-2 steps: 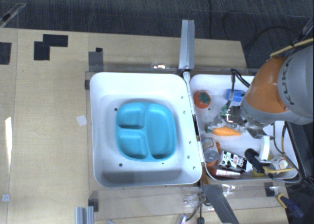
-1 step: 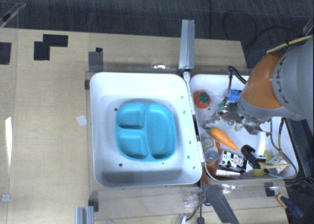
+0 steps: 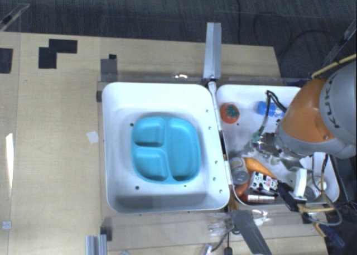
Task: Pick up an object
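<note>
The tabletop [image 3: 50,153] carries two white bins. The left bin [image 3: 117,136] holds a blue tray [image 3: 166,148] with compartments. The arm [image 3: 312,117] hangs over the right bin [image 3: 242,95], its tool [image 3: 268,150] low among clutter; its state cannot be told. An orange object [image 3: 257,164] lies just beside it, a red-orange ball [image 3: 230,112] and a blue item [image 3: 265,108] farther back.

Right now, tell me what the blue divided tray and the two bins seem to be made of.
Blue divided tray: likely moulded plastic, matte, with soft rounded compartment edges. Left bin and right bin: probably thin formed plastic, smooth white with a slight sheen and rounded corners.
</note>
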Controlling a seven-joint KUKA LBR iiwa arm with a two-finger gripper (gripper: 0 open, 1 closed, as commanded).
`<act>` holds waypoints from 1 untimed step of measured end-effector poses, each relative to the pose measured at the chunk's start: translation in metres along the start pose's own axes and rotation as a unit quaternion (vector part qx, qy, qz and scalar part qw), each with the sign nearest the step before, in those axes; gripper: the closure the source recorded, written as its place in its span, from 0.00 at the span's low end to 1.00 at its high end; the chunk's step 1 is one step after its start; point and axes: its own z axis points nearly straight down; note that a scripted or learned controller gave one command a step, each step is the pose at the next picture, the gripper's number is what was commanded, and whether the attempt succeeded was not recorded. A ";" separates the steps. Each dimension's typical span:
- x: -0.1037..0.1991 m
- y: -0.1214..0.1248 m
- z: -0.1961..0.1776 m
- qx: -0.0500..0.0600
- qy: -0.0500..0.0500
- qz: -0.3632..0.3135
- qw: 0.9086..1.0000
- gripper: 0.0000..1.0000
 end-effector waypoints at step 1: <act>0.002 0.003 -0.011 -0.004 0.001 -0.001 1.000 1.00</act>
